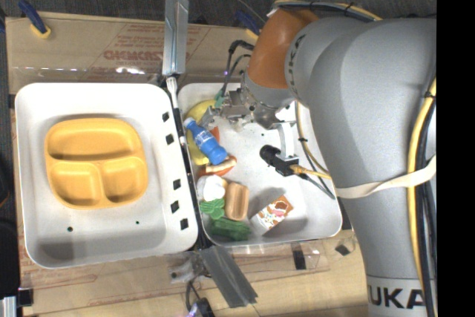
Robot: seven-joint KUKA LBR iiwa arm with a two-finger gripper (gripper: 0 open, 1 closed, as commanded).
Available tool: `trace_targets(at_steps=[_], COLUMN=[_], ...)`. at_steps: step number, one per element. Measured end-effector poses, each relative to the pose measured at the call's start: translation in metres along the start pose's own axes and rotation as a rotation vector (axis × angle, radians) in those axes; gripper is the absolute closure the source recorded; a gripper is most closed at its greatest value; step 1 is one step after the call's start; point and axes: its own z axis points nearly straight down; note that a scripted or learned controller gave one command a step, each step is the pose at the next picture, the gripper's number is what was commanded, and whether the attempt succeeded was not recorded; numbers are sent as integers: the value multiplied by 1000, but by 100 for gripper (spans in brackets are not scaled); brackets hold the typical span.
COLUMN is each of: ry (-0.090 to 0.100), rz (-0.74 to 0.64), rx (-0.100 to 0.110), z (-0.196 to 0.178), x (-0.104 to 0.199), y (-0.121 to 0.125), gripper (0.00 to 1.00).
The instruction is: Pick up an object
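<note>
We see the end effector (239, 109) in the upper part of the right bin (320, 213), near frame centre, below the arm's orange band (273, 48). We cannot tell whether it is released or clenched; the wrist hardware hides its tips.

The objects lie along the right bin's left wall. A yellow banana (196, 113) sits just left of the end effector. A blue bottle (205, 142) with a red band lies tilted just below and left of it. Lower down are a tan cylinder (237, 201), green items (220, 220) and a small printed carton (272, 214), well apart from the end effector.

The left bin (37, 234) holds a yellow compartment tray (95, 161).
</note>
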Motion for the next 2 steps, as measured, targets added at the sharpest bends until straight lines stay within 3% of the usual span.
trace_targets(at_steps=[1,2], ry=[1,1], rz=[-4,76], rx=[1,-8], z=[-10,-104], x=[1,71], y=[1,21], gripper=[100,100])
